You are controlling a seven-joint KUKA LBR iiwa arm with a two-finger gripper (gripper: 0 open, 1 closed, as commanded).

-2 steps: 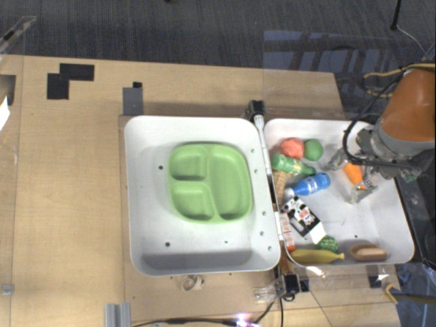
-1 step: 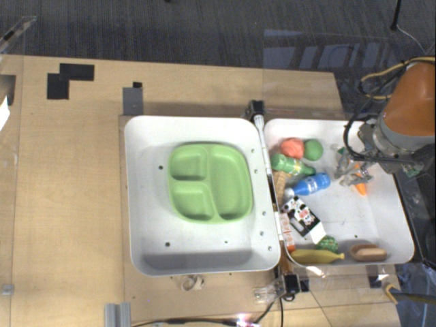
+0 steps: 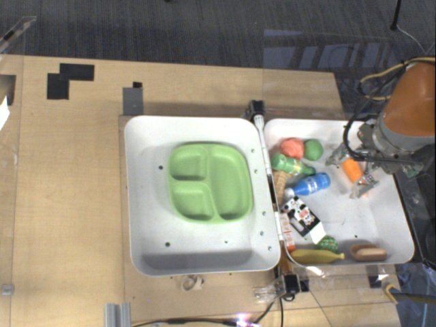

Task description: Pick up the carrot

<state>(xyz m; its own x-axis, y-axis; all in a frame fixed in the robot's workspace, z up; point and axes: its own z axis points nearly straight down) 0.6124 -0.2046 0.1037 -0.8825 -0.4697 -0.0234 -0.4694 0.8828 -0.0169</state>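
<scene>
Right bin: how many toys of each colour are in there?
Orange: 1, the carrot at the gripper
Red: 1
Green: 3
Blue: 1
Yellow: 1
Brown: 1
Black and white: 1
Total: 9

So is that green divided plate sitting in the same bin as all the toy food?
No, the green divided plate lies alone in the left bin, while the toy food, such as the banana, sits in the right bin.

Dark grey carpet floor (image 3: 204, 19) lies beyond the wooden bench (image 3: 68, 203).
</scene>
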